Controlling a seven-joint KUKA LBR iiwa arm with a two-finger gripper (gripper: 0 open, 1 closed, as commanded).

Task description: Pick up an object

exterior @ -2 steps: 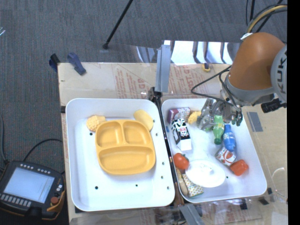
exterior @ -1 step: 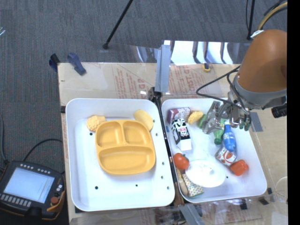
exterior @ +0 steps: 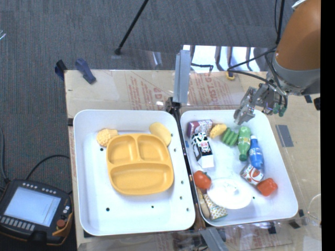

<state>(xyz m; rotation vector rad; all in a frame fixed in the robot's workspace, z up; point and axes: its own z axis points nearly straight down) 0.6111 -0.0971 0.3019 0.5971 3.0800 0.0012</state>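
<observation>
- Overhead, the gripper (exterior: 245, 114) hangs above the far edge of the right bin (exterior: 287, 195), just beyond the cluster of small items there; the grey arm with its orange band (exterior: 299, 33) comes in from the right.
- Whether the jaws are apart or closed, I cannot tell; nothing shows between them.
- Nearest below the gripper lie a green bottle (exterior: 244, 141), a small green piece (exterior: 230, 136) and a yellow piece (exterior: 218, 130), all close together near the bin's far wall.
- Beside the green bottle, touching it, lies a blue bottle (exterior: 256, 154); a red-and-white can (exterior: 252, 174) sits just nearer the camera, and an orange-red piece (exterior: 267, 186) lies by it.
- A dark red packet (exterior: 199, 127) and a black-and-white carton (exterior: 202, 148) lie toward the bin's left wall.
- A white plate (exterior: 229, 194) rests in the near part, with a red tomato-like piece (exterior: 202, 180) at its left rim.
- The left bin (exterior: 91, 192) bears a yellow divided tray (exterior: 139, 163), with two yellow food pieces (exterior: 107, 136) (exterior: 160, 133) at its far corners.
</observation>
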